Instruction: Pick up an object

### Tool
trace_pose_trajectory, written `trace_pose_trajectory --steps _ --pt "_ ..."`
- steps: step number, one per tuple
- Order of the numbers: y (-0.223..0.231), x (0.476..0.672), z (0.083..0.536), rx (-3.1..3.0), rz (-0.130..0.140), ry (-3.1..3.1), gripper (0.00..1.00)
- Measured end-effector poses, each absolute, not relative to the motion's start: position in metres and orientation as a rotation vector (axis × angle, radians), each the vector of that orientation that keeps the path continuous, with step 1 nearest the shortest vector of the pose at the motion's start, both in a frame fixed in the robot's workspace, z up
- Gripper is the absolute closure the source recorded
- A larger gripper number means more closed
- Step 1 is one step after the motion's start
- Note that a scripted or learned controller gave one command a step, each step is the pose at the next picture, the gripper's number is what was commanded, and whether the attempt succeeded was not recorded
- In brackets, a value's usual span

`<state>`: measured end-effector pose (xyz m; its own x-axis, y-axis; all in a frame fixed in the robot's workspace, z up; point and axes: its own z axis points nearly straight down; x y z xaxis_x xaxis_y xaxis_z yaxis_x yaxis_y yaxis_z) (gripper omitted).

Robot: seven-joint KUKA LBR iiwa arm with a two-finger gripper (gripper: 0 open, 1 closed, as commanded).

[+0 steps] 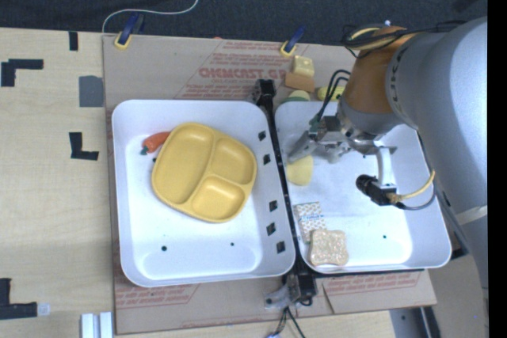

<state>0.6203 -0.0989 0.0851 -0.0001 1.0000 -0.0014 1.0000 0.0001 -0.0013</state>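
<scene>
Claw half hidden under arm, grip impossible to tell. Just below it, pale yellow lemon, rounded, edge partly covered.

There are two white bins. The left bin and the right bin sit side by side.

In the left bin there is one yellow plate with three parts. There is one orange thing at about ten o'clock from the plate, partly hidden under its edge.

In the right bin there is one pale yellow lump near the bin's nine o'clock side. At about seven o'clock there is one speckled cracker and one tan piece of toast, touching each other.

There is one robot arm.

Two clamps hold the cardboard: one yellow and blue clamp and one blue clamp.
</scene>
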Motion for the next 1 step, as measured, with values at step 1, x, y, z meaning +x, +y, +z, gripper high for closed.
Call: trace_pose_trajectory --steps 1 --pt "-0.0960 0.6682 0.0841 2.219 -0.012 2.229 0.00"
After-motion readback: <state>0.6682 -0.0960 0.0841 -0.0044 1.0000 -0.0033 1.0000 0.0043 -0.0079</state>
